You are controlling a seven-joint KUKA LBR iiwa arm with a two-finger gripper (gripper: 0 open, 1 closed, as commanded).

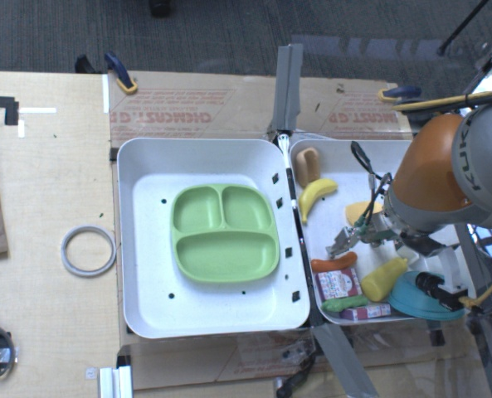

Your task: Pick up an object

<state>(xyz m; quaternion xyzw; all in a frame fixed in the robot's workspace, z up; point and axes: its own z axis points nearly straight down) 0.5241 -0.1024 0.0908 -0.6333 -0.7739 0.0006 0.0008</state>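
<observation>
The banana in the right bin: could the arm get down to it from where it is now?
Probably yes. The banana lies uncovered near the bin's left wall, nothing on top of it, and the gripper hangs just to its lower right.

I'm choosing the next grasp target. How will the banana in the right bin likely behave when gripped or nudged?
The banana looks smooth and curved, so it may pivot or slip between fingers. It seems a light toy, probably stiff. It lies near the bin wall, so a nudge could wedge it there.

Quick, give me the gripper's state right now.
Gripper: over the right bin, just above the red sausage; whether it is open or shut cannot be told, and nothing is seen held.
</observation>
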